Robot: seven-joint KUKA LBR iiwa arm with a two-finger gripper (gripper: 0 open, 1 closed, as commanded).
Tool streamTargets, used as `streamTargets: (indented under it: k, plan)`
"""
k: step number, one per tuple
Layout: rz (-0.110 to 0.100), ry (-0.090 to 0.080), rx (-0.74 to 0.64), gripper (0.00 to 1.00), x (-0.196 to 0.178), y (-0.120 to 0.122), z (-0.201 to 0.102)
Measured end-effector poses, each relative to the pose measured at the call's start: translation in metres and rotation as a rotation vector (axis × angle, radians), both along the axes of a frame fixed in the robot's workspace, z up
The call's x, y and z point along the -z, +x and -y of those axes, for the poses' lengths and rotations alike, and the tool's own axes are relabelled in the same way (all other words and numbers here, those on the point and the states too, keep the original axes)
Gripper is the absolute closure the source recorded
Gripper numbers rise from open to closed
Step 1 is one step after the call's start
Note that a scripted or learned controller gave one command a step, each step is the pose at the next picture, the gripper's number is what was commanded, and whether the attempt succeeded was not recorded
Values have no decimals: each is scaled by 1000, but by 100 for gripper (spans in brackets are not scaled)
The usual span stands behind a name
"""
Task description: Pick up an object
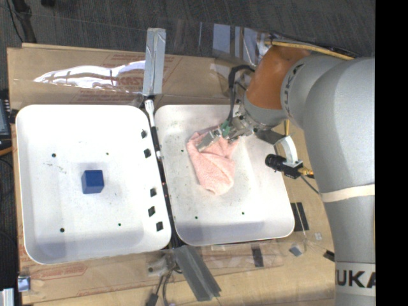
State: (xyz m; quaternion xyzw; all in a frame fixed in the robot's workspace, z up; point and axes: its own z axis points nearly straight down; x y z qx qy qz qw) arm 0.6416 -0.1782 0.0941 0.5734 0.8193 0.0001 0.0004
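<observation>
Pink cloth (pixel 213 164), crumpled (soft folds), right bin (pixel 268 225), gripper (pixel 220 134) at its top edge, grip state can't tell, blue cube (pixel 93 181) left bin (pixel 38 234).

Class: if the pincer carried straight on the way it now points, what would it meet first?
The pincer points down at the pink cloth in the right bin, so the cloth likely comes first; it may already be touching, as depth is unclear.

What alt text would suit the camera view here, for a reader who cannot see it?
The grey arm's gripper is down on the top edge of a crumpled pink cloth in the right bin. A small blue cube sits alone in the left bin.
</observation>
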Motion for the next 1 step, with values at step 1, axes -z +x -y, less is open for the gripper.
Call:
streamTargets:
  k: [1]
  plan:
    - [0,-1,-96,0,-53,-24,32]
